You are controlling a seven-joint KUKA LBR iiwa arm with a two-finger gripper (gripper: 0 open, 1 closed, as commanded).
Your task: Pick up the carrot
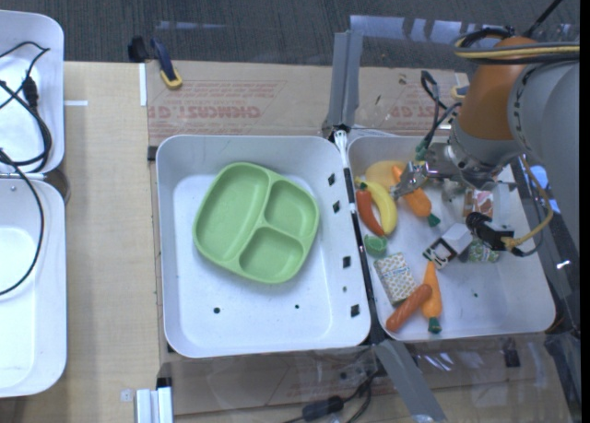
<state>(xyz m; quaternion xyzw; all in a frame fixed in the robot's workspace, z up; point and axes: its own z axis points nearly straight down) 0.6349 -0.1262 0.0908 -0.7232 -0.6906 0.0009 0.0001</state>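
gripper [412, 179] far in right bin [498, 315] | you cannot tell its grip | carrot [431, 288] lies well nearer, untouched

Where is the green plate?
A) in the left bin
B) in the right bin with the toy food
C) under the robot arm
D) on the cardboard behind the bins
A: the green plate lies flat in the left bin, while the banana and carrot sit in the right bin.
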